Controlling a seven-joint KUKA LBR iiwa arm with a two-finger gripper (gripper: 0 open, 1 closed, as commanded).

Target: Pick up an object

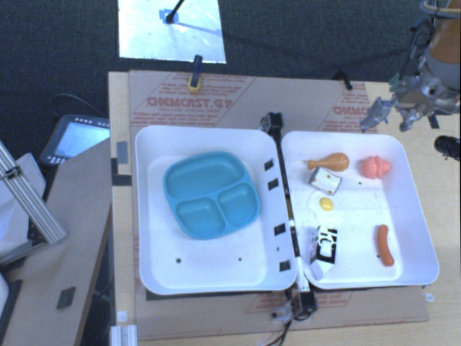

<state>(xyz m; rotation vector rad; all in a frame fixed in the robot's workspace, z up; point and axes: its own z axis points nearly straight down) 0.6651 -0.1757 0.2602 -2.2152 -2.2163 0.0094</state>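
The bench (238, 96) carries two white bins side by side. The left bin (155, 265) holds a blue divided plate (211, 193). The right bin (414, 215) holds several small things: a black-and-white box (325, 245) near the front, a toy drumstick (330, 162) near the back wall, a pink lumpy toy (375, 167) to its right, a toy sausage (385, 245) at the right side, a small white block (325, 182) and a fried egg toy (324, 204) in the middle.

The arm (439, 63) comes in at the upper right corner. Its gripper (393, 114) hangs above the bench just behind the back right corner of the right bin, apart from all objects. The fingers (374, 113) stand spread apart and nothing is between them.
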